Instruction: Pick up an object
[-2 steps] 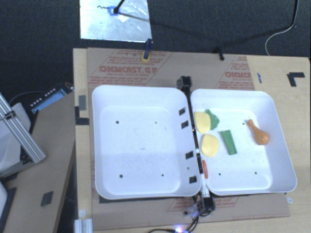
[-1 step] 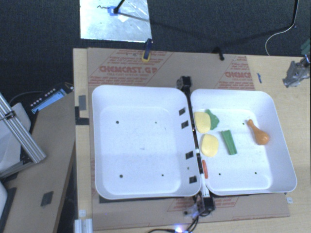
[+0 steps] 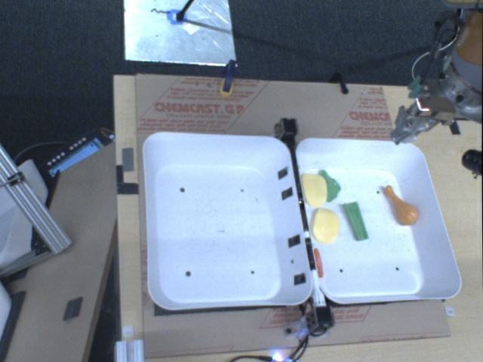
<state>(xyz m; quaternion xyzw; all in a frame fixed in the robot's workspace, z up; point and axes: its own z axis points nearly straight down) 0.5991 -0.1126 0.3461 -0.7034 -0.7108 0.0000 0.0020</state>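
Hand: hangs at the far right corner of the right bin, just outside its back rim, over the brown counter.
Hand state: nothing shows between its tips; how far they are parted is too small and blurred to tell.
Arm: reaches in from the right, with cables looping round the wrist above the hand.
Nearest thing: orange drumstick-shaped toy, lying in the right bin, toward the camera from the hand and almost straight below it in the view.
Its long axis: slanted, with the thin end nearer the hand and the rounded bulb farther off, toward the bin's near right side.
Next outward: green bar, farther left, lying nearly along the bin's depth.
Farther left: two yellow lumps, one behind the other beside the divider, with a green piece touching the back one.
At the divider: a small red piece, near the front.
Left bin: well apart from the hand, across the divider.
Judged relation: the toy looks the shortest reach; the hand would travel forward over the rim and down, and closing across the thin neck seems easier than across the bulb.
Risk: judged only, the toy lies near the right wall, which may crowd one side of the hand.
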